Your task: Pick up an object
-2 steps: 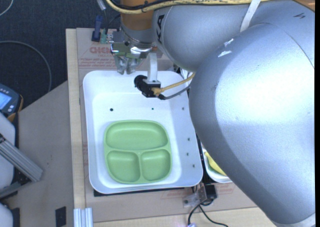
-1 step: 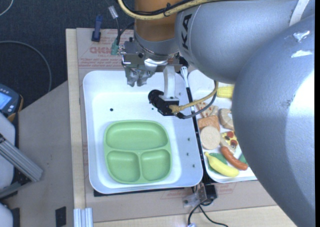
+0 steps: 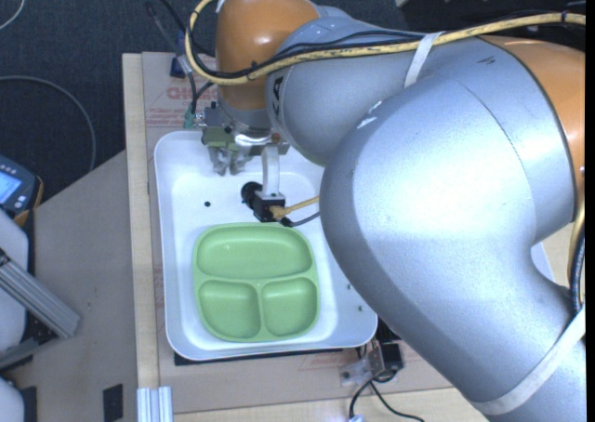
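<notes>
Hovering hand [image 3: 226,165] over white bin [image 3: 177,253], grip state unclear, green tray [image 3: 256,281] nearby, red bench print unreadable.

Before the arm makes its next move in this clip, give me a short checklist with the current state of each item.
1. Gripper over the white bin: ok, at its far end.
2. Object between the gripper's fingers: cannot tell; nothing visibly held.
3. Pickable target in view: ok, a green divided tray lies in the near half of the bin.
4. Gripper clear of the tray: ok, it is beyond the tray's far rim.
5. Small dark object near the gripper: cannot tell whether it is loose or part of the arm.
6. Second bin: cannot tell, the arm covers it.
</notes>
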Available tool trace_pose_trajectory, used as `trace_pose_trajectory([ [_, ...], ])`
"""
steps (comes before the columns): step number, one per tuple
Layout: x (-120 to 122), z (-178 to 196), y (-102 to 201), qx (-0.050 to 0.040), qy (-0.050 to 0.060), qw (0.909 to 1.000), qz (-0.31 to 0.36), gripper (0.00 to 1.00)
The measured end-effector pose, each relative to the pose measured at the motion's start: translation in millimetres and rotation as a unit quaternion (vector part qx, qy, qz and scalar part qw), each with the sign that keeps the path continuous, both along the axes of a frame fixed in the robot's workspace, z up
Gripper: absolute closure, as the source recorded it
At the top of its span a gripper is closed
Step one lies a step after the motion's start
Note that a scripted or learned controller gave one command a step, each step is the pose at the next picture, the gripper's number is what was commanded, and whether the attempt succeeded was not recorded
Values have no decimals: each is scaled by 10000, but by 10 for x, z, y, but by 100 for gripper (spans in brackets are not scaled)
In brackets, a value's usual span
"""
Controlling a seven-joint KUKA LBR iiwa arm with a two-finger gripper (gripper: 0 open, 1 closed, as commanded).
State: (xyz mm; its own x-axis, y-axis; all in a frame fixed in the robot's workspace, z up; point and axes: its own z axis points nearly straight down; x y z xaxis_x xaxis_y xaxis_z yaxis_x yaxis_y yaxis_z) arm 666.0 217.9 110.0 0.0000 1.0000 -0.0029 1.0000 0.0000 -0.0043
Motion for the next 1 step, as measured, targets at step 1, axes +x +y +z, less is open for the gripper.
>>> trace_pose_trajectory([
  [1,-1007,473,81,19,16,10000,9,100],
])
